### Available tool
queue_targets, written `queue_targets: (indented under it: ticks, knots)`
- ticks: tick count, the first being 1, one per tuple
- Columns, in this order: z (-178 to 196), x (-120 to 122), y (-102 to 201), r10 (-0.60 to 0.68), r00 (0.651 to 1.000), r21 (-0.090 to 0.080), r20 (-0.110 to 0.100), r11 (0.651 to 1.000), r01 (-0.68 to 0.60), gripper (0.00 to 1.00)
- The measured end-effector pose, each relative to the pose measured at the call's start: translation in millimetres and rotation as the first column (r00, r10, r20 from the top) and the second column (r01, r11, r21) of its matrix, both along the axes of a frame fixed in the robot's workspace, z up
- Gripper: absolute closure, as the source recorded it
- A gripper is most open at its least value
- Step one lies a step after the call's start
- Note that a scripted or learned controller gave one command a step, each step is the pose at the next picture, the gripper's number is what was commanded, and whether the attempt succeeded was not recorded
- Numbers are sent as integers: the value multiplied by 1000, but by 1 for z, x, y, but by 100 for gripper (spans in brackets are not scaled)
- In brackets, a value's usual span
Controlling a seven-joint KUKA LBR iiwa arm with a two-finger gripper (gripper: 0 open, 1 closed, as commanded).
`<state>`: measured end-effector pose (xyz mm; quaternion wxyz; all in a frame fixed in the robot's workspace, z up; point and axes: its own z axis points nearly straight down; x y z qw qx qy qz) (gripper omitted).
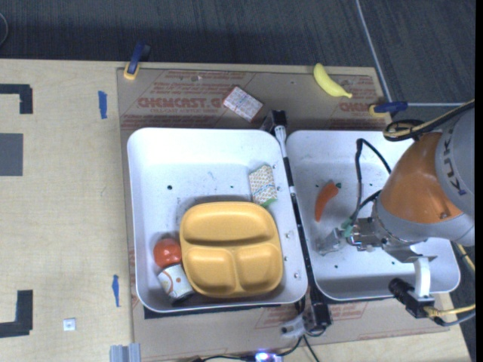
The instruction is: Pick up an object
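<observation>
Gripper (pixel 330 241), low in the right white bin (pixel 445 274); whether it is spread or pressed together cannot be told. One small orange plastic carrot (pixel 326 199) lies just above it, apart. Left of it, the other bin (pixel 147 202) holds one yellow divided plastic tray (pixel 230 246), one red-and-white ball (pixel 170 265), one patterned packet (pixel 263 183). Beyond, cardboard (pixel 181 100) lettering reads roughly "CHEMCAST"; one yellow banana (pixel 331 81) lies there.

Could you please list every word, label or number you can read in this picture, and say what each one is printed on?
"CHEMCAST": red print, partly legible, on the brown board behind the left bin.
More red print on that board near the banana: too blurred to read.
Dark letters on the arm at the picture's edge: cut off, unreadable.
The small patterned packet on the board and the packet in the left bin: print too small to read.
</observation>
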<state>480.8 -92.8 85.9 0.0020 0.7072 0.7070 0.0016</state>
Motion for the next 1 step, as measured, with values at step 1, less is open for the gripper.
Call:
queue_targets:
  ticks: [1]
  knots:
    - [0,32,-1,1,1000,0,-3,1000,-1,0]
